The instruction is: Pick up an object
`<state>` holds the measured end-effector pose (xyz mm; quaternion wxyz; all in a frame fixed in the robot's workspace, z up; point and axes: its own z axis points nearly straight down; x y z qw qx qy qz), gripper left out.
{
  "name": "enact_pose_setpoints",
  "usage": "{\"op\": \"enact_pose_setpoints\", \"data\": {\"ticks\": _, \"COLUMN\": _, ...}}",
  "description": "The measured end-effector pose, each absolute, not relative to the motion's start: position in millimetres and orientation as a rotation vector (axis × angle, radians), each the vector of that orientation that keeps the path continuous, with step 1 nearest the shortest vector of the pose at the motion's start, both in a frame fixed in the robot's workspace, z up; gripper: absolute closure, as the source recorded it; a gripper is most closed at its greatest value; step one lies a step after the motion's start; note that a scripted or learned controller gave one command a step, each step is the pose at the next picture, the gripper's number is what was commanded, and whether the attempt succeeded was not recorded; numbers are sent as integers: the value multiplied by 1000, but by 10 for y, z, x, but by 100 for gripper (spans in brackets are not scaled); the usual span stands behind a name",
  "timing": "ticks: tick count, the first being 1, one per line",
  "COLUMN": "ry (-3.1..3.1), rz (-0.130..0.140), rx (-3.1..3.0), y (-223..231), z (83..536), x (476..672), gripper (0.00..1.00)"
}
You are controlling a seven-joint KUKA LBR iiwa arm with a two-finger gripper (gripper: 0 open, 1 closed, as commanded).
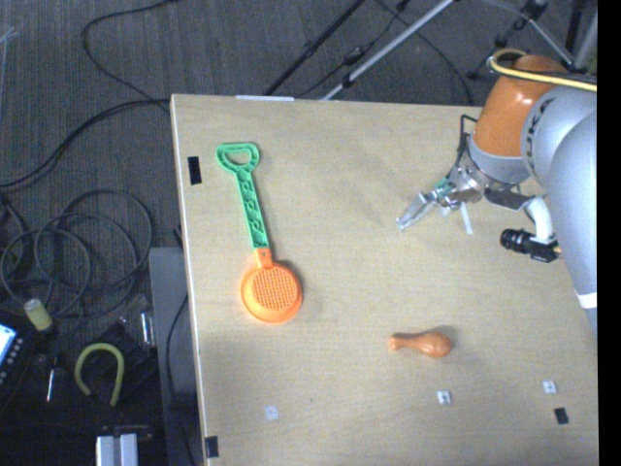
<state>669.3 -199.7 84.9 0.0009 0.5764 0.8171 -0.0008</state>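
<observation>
Near edge of the tabletop, right of middle: small orange drumstick-shaped toy, lying flat, thin end toward the left edge. Further back near the left edge: strainer toy, orange round mesh head nearer, green handle running toward the far left corner, flat on the surface. Toward the far right: gripper over bare wood, well apart from both toys, two thin fingers spread, nothing between them. Grey arm with orange band comes in over the right edge.
</observation>
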Motion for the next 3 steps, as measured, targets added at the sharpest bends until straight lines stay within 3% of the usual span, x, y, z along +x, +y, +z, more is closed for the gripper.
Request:
{"op": "enact_pose_setpoints", "data": {"ticks": 1, "ry": 2748, "rz": -1, "rx": 1521, "y": -1344, "z": 841, "x": 6686, "gripper": 0}}
{"op": "enact_pose_setpoints", "data": {"ticks": 2, "ry": 2611, "rz": 0, "rx": 1743, "y": -2055, "z": 1031, "x": 6688, "gripper": 0}}
{"op": "enact_pose_setpoints", "data": {"ticks": 3, "ry": 2806, "rz": -1, "rx": 1409, "y": -1822, "z": 846, "x": 6688, "gripper": 0}}
